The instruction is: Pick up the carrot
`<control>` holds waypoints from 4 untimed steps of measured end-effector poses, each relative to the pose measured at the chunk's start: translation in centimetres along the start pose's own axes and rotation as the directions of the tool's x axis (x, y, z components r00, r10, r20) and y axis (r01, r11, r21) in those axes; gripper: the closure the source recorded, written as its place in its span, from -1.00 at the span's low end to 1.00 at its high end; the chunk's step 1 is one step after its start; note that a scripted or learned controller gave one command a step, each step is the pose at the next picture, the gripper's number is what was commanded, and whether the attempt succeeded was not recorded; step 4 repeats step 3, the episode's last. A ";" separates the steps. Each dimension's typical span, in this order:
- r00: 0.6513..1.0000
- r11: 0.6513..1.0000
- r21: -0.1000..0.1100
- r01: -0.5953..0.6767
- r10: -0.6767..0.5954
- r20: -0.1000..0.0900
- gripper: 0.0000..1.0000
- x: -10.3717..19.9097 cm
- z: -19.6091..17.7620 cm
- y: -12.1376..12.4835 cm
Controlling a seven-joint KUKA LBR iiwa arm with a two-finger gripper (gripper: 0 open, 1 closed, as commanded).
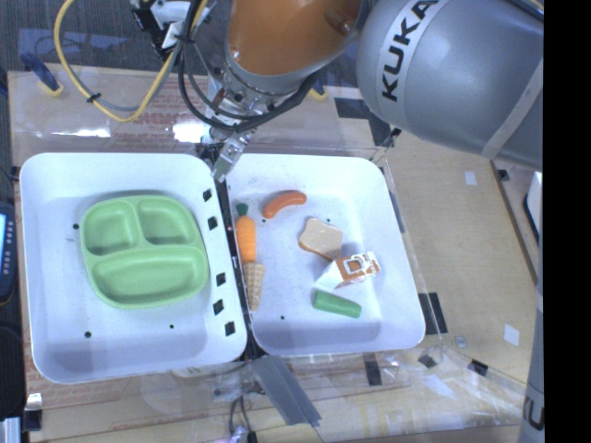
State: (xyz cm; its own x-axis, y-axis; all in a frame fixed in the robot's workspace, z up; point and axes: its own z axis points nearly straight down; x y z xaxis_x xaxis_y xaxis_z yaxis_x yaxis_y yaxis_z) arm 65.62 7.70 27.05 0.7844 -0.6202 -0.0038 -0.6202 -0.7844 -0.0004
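carrot [245, 237]: small toy piece, orange body with a green top, lying lengthwise in the right bin [392, 206], hard against its left wall, green end toward 12 o'clock. judged light, stiff and smooth, likely plastic, so apt to slip or roll under a pinch; best taken across the middle of the orange body, though the wall beside it leaves little room for a finger on that side.

neighbours: ice cream cone [253, 284] just beyond its tip at 6 o'clock, touching or nearly so; sausage [283, 203] near at 1 o'clock; bread slice [320, 239] at 3 o'clock; small carton [356, 268] and green block [336, 304] toward 4 o'clock, well apart.

surface: shallow white bins, smooth and hard; the left bin [37, 247] bears a green divided tray [143, 252].

gripper [224, 159]: poised at the far rim between the two bins, at 12 o'clock from the carrot, carrying nothing visible; whether it is apart or together i cannot tell.
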 end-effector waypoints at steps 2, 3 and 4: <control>0.890 0.890 0.002 0.456 -0.456 -0.004 1.00 -4.2 -0.9 -5.3; 0.956 0.956 -0.004 0.294 -0.294 0.002 1.00 -4.6 1.4 -5.7; 0.956 0.956 -0.004 0.294 -0.294 0.002 1.00 -4.6 1.4 -5.7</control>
